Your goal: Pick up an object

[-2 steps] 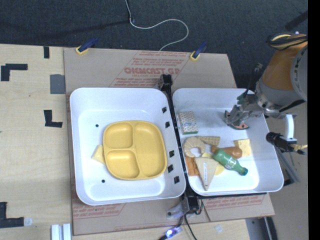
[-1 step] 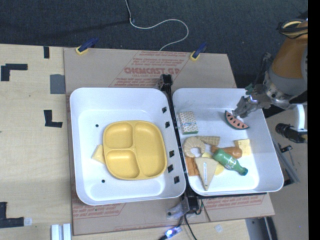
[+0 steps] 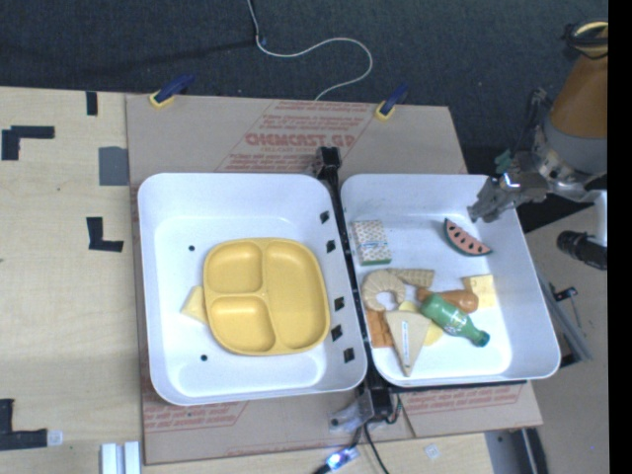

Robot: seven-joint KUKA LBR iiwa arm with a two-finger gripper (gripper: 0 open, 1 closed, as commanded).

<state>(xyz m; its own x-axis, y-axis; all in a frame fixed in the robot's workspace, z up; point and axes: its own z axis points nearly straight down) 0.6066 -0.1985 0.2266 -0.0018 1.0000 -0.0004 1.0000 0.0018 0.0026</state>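
At the upper right rim of the right bin [image 3: 523,265] we find the gripper [image 3: 486,208], carried in from the right by the arm [image 3: 578,117] and hanging over the bin's far corner. We cannot tell from this slant whether it is spread or pressed together, and we see nothing between its tips; we judge it to be carrying nothing.

Just below and slightly left of the gripper lies the watermelon slice [image 3: 466,237], flat on the bin floor and apart from the other items. We judge it the readiest pick, since it has free space on all sides.

Further below and to the left we note a packed cluster: the green bottle [image 3: 455,319] lying on its side, a cheese wedge [image 3: 408,338] beneath it, a bread-like piece [image 3: 383,290] and a small checkered packet [image 3: 370,241] near the divider. Items here touch or overlap, so a grasp would likely disturb neighbours.

Well to the left of the gripper, the left bin [image 3: 163,205] holds a yellow divided plate [image 3: 267,296], lying flat with a yellow piece [image 3: 192,304] tucked under its left edge
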